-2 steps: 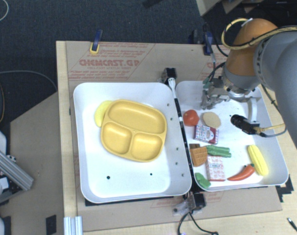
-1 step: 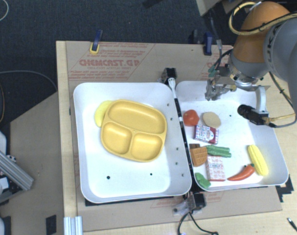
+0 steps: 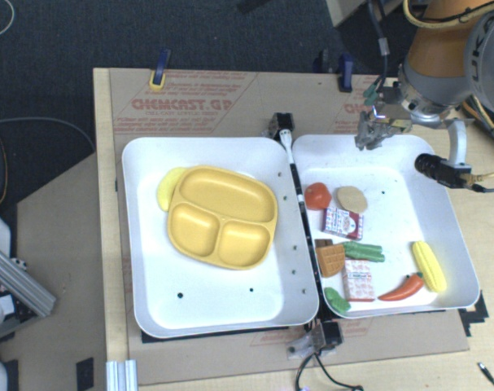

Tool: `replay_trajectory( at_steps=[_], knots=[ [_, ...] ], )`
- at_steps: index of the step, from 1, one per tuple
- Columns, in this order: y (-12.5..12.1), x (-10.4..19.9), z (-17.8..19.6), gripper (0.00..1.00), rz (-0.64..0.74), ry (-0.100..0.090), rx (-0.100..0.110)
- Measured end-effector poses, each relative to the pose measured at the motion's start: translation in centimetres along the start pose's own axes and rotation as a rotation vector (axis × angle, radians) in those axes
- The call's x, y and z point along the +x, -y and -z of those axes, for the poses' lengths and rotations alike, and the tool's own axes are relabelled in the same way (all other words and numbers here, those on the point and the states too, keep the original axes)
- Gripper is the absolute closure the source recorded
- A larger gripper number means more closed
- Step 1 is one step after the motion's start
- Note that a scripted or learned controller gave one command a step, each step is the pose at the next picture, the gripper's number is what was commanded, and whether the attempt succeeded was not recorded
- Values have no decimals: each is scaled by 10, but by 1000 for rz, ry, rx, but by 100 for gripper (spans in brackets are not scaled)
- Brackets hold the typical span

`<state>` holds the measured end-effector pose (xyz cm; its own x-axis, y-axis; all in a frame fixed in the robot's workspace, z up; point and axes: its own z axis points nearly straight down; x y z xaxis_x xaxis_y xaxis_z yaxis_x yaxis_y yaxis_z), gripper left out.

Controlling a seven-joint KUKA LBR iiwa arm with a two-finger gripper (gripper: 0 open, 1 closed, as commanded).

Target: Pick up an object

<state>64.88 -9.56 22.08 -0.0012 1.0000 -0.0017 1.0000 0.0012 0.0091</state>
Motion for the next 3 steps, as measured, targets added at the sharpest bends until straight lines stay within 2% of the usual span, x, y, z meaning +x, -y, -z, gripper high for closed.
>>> replay_trajectory(
  at_steps=[1,2,3],
  knots=[
    [-1,0,5,100,0,-1,5],
    [-15,6,11,100,1,-1,5],
    [-7,7,14,100,-2,-2,10]
  ],
)
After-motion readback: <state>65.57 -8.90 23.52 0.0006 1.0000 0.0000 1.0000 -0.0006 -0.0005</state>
